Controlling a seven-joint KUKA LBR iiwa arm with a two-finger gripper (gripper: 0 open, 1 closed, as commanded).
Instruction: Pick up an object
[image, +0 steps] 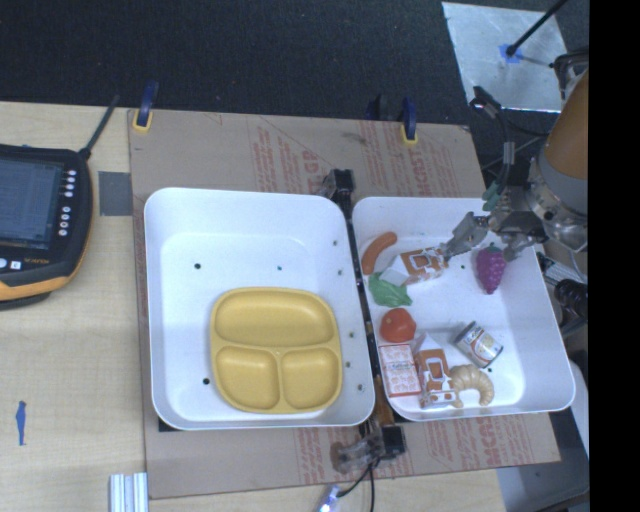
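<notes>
White plastic bins sit side by side on a wooden tabletop (70, 400) covered by brown cardboard. The left bin (170, 225) holds a yellow plastic tray with three compartments (277, 349). The right bin (545, 330) holds small toys: an orange sausage (378, 249), a green leafy piece (388, 292), a red tomato (398, 324), a purple bunch of grapes (490, 268), a silver tin can (478, 343), a tan croissant (471, 382), and flat red-and-white cartons (400, 370). The grey robot gripper (462, 240) reaches in from the right, low over the far part of the right bin, just left of the grapes. Its fingers look slightly parted with nothing visibly between them. A black and orange handheld controller (35, 220) lies at far left.
</notes>
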